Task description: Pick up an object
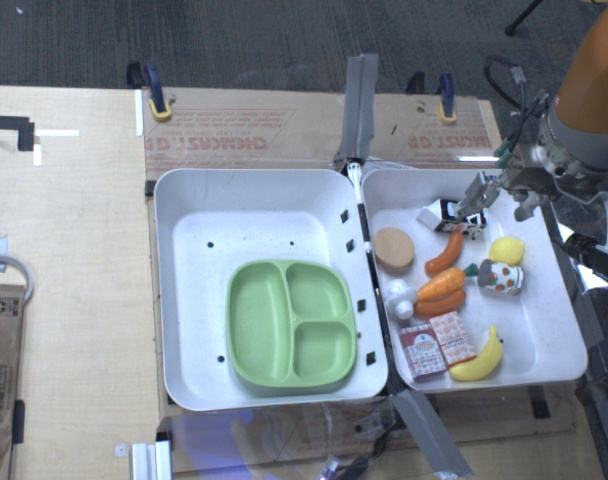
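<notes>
While my pincer (pixel 476 200) hovers over the right bin's (pixel 554 368) far corner, fingers narrowly apart, holding nothing, the small black-and-white toy (pixel 454 218) lies just beneath. I should descend straight, centred, clear of the sausage (pixel 445 254).

The right bin (pixel 569 363) is crowded: toys pack its left and middle, leaving bare floor at its right. A green tray (pixel 290 322) occupies the left bin (pixel 184 268).
</notes>
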You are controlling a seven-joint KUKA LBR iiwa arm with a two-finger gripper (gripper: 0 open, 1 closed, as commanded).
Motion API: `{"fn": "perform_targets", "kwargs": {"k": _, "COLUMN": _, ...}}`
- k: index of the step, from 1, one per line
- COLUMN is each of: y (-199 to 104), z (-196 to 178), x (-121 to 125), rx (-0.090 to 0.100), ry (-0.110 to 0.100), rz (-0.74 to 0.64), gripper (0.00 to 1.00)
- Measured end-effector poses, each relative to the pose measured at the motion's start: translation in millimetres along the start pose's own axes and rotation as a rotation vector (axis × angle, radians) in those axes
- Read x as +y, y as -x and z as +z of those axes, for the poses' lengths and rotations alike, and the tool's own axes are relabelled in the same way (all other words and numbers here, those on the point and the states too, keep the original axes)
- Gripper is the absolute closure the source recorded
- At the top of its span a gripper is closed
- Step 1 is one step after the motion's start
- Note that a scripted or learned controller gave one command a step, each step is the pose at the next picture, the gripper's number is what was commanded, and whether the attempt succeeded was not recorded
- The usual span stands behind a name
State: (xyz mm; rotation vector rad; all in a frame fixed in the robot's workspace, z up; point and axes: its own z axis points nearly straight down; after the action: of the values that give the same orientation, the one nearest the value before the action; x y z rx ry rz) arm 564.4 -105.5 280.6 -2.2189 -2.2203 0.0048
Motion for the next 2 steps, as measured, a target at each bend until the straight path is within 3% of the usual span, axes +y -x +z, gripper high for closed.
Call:
{"fn": "perform_targets", "kwargs": {"k": 1, "y": 12, "z": 160, "x": 1, "rx": 0.001, "ry": -0.001, "rz": 0.109, "gripper": 0.00}}
{"fn": "perform_targets", "kwargs": {"k": 2, "y": -2, "z": 181, "x": -12, "rx": -0.007, "ry": 0.021, "rz": -0.075, "gripper": 0.00}}
